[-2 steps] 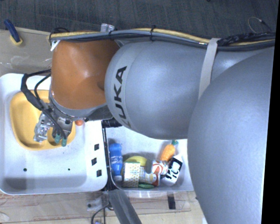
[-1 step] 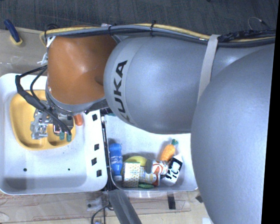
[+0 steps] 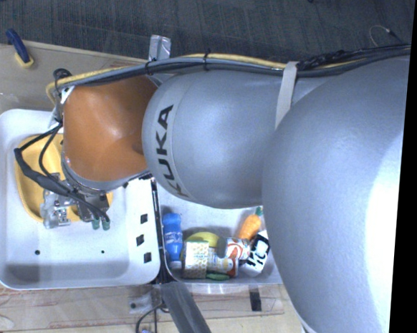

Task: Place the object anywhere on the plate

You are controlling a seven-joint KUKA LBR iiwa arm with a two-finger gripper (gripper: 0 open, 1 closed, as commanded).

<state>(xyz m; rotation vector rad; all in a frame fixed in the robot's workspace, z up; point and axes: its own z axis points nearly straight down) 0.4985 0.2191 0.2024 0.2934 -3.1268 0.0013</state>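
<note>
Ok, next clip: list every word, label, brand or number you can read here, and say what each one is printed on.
"KUKA", black letters running sideways on the grey arm; the last letters curve out of sight.
White carton in the right bin: dark markings, too blurred to read.
Patterned box beside it: print too small to read.
Blue bottle: no legible label.

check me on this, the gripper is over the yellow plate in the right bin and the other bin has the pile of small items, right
Not quite. The camera view shows the gripper over the yellow plate in the left bin, not the right one. The rest stands: the other bin holds the pile of small items.
</note>
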